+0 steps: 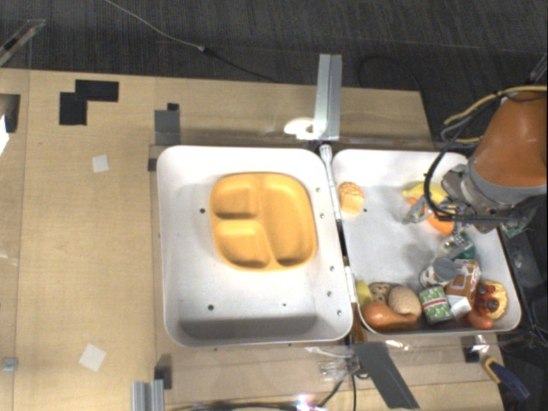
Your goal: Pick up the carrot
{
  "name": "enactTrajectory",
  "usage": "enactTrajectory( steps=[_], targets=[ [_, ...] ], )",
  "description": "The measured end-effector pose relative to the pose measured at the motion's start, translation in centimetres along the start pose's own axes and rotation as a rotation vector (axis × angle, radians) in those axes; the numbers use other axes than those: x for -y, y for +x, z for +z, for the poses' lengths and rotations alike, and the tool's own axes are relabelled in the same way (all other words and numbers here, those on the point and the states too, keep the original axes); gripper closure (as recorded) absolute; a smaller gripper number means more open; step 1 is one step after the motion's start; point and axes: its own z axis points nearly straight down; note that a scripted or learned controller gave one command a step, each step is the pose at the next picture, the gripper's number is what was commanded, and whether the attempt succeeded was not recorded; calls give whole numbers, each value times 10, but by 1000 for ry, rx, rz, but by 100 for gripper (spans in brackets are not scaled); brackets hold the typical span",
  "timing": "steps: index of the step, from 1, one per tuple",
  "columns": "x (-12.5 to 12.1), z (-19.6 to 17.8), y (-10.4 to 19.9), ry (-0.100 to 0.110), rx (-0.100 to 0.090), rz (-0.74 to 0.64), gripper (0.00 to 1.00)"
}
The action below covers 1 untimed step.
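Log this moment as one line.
arm: over right bin | end effector: above orange item, likely carrot, grasp unconfirmed | left bin: yellow tray | status: pick not confirmed

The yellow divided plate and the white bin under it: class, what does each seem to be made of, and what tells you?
Yellow divided plate: probably moulded plastic, matt, judging by its even colour and soft rounded compartments. White bin: likely plastic or painted metal, smooth with a slight sheen; rounded corners and small holes in its floor, but the look leaves it open.

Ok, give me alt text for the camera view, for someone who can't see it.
A grey and orange robot arm reaches over the right white bin, which holds toy foods along its near edge. The left white bin holds a yellow divided plate.
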Motion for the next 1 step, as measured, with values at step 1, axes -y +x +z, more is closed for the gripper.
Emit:
enactTrajectory(
  steps=[1],
  targets=[
    [-52,7,3,3,2,-175,0]
  ],
)
